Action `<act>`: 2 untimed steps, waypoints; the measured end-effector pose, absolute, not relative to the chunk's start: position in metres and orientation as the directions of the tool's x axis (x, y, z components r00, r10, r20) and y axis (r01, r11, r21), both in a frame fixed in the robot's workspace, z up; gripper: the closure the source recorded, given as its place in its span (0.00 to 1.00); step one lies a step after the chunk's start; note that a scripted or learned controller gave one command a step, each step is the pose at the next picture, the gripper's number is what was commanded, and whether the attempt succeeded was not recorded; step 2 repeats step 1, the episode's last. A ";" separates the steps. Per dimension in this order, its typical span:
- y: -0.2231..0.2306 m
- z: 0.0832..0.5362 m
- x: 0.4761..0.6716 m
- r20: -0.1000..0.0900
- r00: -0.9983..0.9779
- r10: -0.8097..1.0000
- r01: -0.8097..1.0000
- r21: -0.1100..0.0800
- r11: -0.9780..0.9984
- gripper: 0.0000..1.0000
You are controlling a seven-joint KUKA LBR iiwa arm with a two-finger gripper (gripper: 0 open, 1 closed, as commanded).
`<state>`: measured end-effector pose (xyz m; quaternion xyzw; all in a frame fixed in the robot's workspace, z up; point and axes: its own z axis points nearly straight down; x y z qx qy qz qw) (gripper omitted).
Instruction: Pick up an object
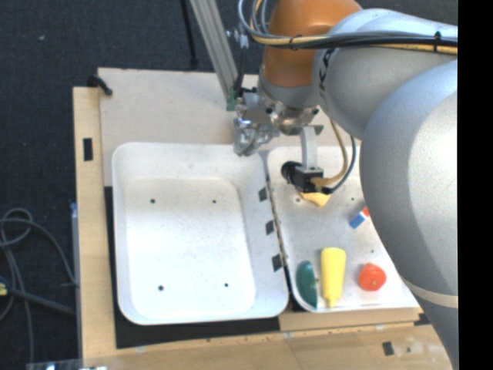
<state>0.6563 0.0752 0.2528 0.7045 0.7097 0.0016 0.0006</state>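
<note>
The grey arm [400, 91] reached in from the right, its orange band [304, 21] above the wrist, and the tool [248, 136] hung over the far end of the rim where the two white bins met. Whether the tool was open or closed could not be told from this angle, and nothing could be seen held in it. The left bin [185, 237] lay on the counter [154, 106] just beside the right bin [323, 226]. The things to pick all lay in the right bin, well apart from the tool: a yellow piece [333, 274] at the near end, a dark green piece [306, 280] just beside it on its left, a red ball [371, 277] near it on its right, and a small blue block [358, 220] farther back, close to the arm. A slanted metal post [212, 33] rose behind the bins.
</note>
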 end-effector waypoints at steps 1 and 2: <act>0.071 0.252 0.656 -0.003 -0.006 1.000 1.000 0.000 0.006 0.00; 0.071 0.252 0.656 -0.003 -0.006 1.000 1.000 0.000 0.006 0.00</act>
